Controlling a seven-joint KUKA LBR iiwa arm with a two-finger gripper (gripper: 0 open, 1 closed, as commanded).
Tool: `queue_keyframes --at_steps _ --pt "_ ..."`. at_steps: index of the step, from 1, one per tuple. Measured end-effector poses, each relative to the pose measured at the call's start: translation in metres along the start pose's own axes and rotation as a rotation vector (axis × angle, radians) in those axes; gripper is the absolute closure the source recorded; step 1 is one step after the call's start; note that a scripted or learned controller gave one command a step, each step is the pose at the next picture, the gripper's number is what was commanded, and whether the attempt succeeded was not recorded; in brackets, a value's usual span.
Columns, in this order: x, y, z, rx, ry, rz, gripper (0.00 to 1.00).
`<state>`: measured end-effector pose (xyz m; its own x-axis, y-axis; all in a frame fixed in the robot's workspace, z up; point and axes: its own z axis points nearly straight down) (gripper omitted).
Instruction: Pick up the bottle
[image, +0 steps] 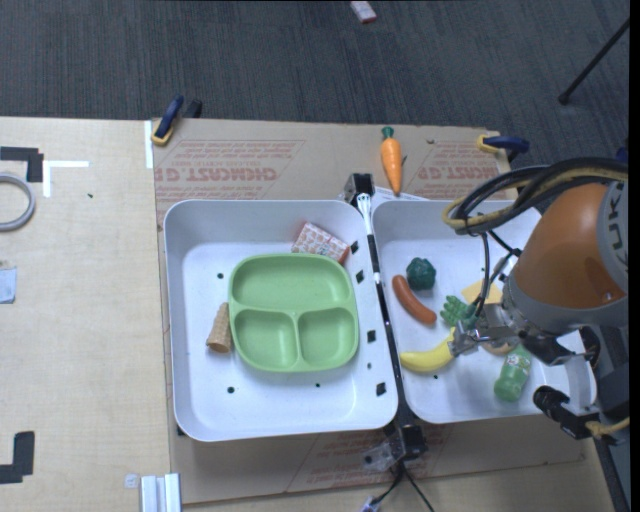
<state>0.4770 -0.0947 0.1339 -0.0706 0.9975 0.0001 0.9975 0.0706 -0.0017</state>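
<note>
The green bottle (512, 378) lay in the right bin (440, 405), beside the banana (428, 357). The hand (478, 338) hovered just left of it (fingers impossible to judge). Apparently nothing was grasped; closing on and lifting the bottle remained.

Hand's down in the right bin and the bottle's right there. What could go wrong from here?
The hand sits over the banana and green leafy toy, left of the bottle, so it may well grab the wrong item. The bottle lies close to the bin wall, leaving little room.
</note>
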Motion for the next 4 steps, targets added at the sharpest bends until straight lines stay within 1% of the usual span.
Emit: queue_keyframes --at_steps 1,2,3,4 --pt "0.044 0.003 -0.095 0.000 -0.001 0.177 1.00" --pt "0.117 0.008 -0.058 0.001 -0.001 0.235 1.00" --pt "0.163 0.011 -0.058 0.000 -0.001 0.424 1.00" --pt "0.166 0.012 -0.109 0.000 -0.002 0.638 1.00"
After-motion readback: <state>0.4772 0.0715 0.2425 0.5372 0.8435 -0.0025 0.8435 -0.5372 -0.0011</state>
